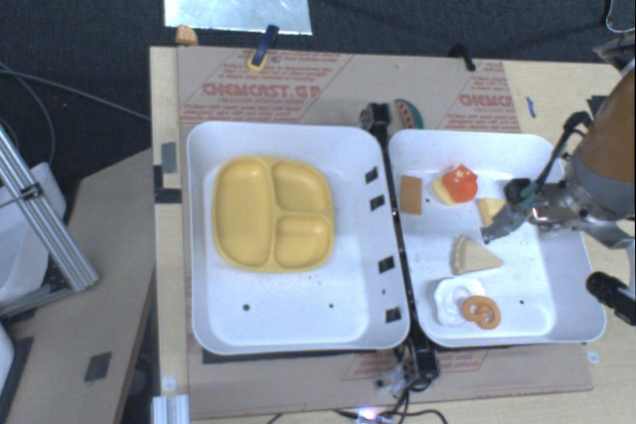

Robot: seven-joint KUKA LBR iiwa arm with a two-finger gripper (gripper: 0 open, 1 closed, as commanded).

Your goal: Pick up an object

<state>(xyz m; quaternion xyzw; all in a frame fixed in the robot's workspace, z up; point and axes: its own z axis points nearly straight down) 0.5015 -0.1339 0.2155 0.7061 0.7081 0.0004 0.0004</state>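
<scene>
- Camera view: my end effector (500,225) hangs low over the right bin (566,313), reaching in from its right rim, with the grey arm (606,169) and its orange band behind it.
- I cannot tell how far apart its fingers are; they blur into one dark tip, and nothing shows between them.
- The right bin is crowded in its middle. A pale wedge (476,255) lies just below and left of my tip, very near it but, as far as I can see, not touching.
- A small yellow piece (491,210) lies just above my tip, partly beside it.
- A red piece (458,183) sits on something yellow, up and to the left, a little apart from me.
- A tan slab (410,195) lies near the bin's left wall, well left of my tip.
- A pretzel (482,312) rests on a white piece near the front rim, below me and apart.
- Open floor in this bin lies at its lower right and along its top rim.
- The left bin (229,313) holds a yellow tray (272,212), with bare floor around it, widest at the front.
- The two bins meet at a dark hinge strip (394,243); both sit on the cardboard-covered surface (328,84).
</scene>
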